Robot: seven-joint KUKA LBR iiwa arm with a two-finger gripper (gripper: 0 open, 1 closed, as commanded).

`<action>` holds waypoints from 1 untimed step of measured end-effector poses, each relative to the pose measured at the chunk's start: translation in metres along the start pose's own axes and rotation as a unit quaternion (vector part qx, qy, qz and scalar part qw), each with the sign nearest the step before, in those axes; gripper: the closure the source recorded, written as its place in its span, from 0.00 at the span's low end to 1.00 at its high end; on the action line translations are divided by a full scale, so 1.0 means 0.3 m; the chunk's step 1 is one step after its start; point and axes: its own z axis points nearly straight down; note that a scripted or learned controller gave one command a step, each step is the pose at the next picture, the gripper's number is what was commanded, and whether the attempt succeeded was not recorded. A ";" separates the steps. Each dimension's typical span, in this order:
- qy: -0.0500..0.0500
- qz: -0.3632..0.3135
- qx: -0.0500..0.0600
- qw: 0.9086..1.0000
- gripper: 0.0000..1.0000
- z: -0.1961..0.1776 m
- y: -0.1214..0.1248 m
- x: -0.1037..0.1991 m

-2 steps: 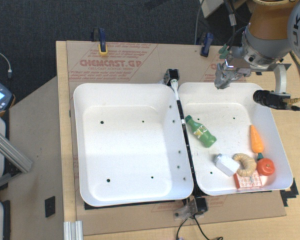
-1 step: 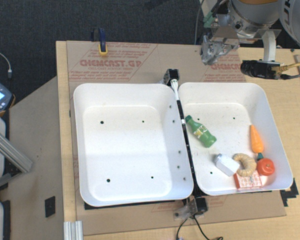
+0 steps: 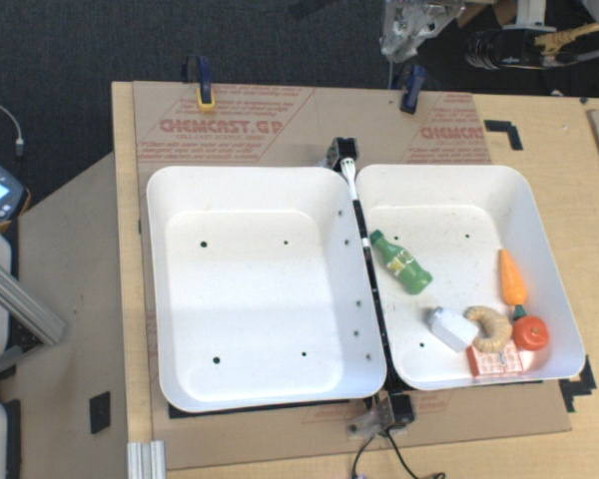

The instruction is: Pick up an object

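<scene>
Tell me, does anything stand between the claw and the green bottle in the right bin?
Nothing visible does. The claw hangs beyond the bench's far edge, and the green bottle lies apart from the other items, uncovered from above.

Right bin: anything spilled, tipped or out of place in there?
Nothing stands out. The green bottle lies on its side inside the right bin; carrot, tomato, bagel and red carton cluster at its near right corner.
</scene>
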 end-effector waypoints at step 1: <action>0.000 -0.001 0.002 1.000 1.00 -0.261 0.002 0.315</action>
